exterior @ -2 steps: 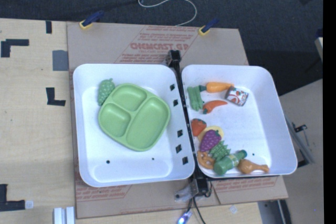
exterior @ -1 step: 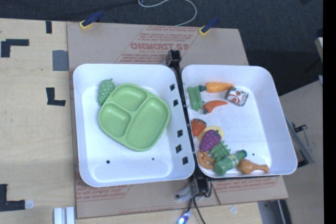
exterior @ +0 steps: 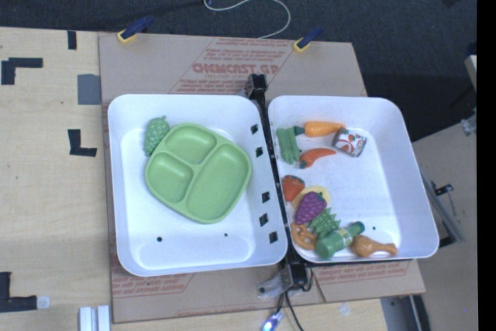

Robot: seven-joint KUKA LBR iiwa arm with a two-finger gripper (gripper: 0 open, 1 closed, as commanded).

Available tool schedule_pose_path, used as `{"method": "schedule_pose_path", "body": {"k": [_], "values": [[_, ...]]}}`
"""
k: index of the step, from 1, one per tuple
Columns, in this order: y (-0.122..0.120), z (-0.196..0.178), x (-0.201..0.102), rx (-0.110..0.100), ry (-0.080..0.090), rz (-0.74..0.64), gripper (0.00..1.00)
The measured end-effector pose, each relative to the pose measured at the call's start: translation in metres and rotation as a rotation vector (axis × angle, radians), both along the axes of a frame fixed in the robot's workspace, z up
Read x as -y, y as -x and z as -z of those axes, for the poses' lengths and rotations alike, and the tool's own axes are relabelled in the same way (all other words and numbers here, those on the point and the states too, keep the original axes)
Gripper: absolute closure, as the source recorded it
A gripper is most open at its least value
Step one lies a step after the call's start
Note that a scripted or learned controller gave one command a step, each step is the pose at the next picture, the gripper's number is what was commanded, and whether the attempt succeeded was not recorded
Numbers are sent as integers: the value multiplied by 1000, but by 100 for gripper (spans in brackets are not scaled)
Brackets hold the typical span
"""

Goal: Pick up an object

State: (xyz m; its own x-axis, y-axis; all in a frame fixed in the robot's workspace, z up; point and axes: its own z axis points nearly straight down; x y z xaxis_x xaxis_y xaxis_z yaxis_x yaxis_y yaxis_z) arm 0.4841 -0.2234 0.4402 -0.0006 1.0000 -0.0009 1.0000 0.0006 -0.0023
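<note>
The right bin [exterior: 387,174] holds several toy foods along its left side. Near the top lie an orange carrot [exterior: 322,129], a small red and white can [exterior: 349,142], a green bean pod [exterior: 287,144] and an orange-red pepper [exterior: 316,156]. Lower down sit a red tomato [exterior: 292,187], a yellow piece [exterior: 316,194], purple grapes [exterior: 309,208], a green leafy piece [exterior: 325,222], a green cucumber [exterior: 335,242] and an orange-brown piece [exterior: 372,247]. The left bin [exterior: 124,167] holds a green divided plate [exterior: 199,173] and a green grape bunch [exterior: 156,134].
Both bins rest on a cardboard sheet [exterior: 232,66] on the wooden bench. A white cable [exterior: 244,5] loops over the dark floor behind. Black clips line the seam between the bins [exterior: 267,167]. The right half of the right bin is bare white floor.
</note>
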Motion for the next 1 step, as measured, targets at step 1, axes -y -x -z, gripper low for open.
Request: {"method": "schedule_pose_path", "body": {"k": [1], "values": [[0,17,0,1,0,0,100]]}}
